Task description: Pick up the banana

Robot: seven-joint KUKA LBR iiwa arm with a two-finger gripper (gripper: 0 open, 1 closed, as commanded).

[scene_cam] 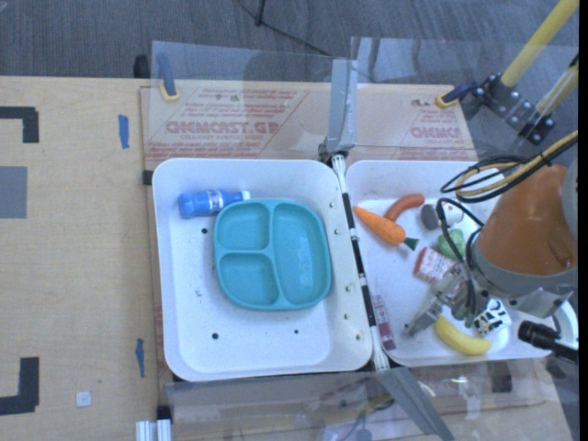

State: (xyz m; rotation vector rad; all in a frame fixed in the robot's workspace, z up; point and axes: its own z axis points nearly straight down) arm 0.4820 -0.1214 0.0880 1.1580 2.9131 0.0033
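The counter (73,246) holds two white bins. The right bin (367,177) holds the toys, so the arm (528,223) leans over it. The gripper (441,306) hangs beside the banana (461,338), near the front wall. Gripper's fingers look spread, holding nothing.

Smooth glossy plastic on the teal plate (274,254) and blue bottle (204,202); matt white plastic bins (184,310); pale wood-grain surface (64,274); smooth-skinned banana (462,338).
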